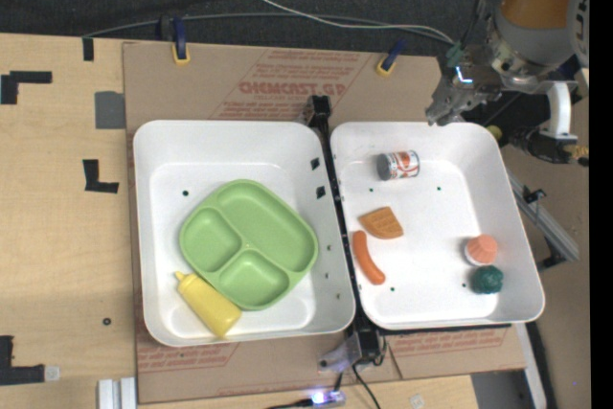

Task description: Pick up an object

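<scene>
The right bin (498,168) holds a small red and white can (398,165) lying on its side, an orange wedge (383,223), a red sausage (370,259), a pink and white round piece (482,250) and a dark green ball (487,280). My gripper (448,102) hangs above the bin's far edge, up and to the right of the can, with nothing visibly between its fingers. The arm comes in from the upper right.
The left bin (153,148) holds a green divided plate (249,242) and a yellow bottle (206,302) lying at its front left. A black divider clip (318,110) sits between the bins. Cardboard and wooden bench surround both bins.
</scene>
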You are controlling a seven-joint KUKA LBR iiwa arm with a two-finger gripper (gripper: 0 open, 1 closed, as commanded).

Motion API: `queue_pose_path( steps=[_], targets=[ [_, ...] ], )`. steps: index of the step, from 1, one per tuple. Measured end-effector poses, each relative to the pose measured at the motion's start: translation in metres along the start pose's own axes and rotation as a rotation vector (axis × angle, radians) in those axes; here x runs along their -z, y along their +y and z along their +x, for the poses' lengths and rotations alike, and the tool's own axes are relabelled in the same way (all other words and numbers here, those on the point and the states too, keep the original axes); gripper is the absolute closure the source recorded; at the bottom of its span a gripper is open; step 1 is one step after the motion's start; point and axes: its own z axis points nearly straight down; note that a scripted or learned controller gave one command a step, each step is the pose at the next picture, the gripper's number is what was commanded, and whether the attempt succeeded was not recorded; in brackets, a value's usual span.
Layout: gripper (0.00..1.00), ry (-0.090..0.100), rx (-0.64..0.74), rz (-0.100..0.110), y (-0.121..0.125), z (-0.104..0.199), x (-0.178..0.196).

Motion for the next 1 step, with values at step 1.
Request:
queue_pose_path(
  steps=[1],
  targets=[
    [1.0,0.002,0.002,0.008,-0.0215,0.0499,-0.0111]
  ],
)
